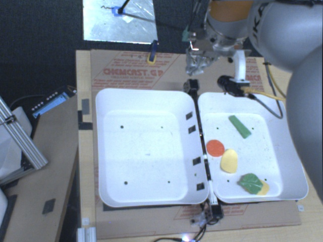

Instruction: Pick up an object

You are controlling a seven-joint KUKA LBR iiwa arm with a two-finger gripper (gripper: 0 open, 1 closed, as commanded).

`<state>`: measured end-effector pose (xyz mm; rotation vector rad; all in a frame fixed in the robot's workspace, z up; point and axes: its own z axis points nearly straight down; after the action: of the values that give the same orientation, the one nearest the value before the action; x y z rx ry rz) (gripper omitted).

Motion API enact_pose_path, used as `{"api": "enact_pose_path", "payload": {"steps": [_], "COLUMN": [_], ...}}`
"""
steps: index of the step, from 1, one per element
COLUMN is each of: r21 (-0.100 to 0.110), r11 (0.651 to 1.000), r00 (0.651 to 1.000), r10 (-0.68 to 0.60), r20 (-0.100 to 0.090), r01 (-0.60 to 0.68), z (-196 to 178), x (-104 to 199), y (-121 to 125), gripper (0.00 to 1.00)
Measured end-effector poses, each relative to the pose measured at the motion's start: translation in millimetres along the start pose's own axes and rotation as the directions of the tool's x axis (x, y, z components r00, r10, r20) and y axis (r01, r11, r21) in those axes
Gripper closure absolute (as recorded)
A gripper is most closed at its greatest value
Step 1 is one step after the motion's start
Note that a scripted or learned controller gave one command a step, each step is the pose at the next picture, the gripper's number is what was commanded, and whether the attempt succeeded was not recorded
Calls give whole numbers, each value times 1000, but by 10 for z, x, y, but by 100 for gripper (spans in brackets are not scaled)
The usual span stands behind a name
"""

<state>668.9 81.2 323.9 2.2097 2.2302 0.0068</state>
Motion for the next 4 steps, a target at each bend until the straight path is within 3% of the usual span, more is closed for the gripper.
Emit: {"api": "enact_pose_path", "payload": {"steps": [1,2,3,4], "r21": [-12,-4,3,1], "r11": [1000,1000,1000,1000], "r00": [1000,1000,1000,1000], "r10": [0,3,10,18], "r20": [-3,-2,1,3], "r01": [0,-3,-10,-18], "z": [-1444,-2170,-2118,-2128], "x": [268,260,-133,-1176], "y": [-482,-1042,-1342,-1711], "gripper": [100,100,100,100]}}
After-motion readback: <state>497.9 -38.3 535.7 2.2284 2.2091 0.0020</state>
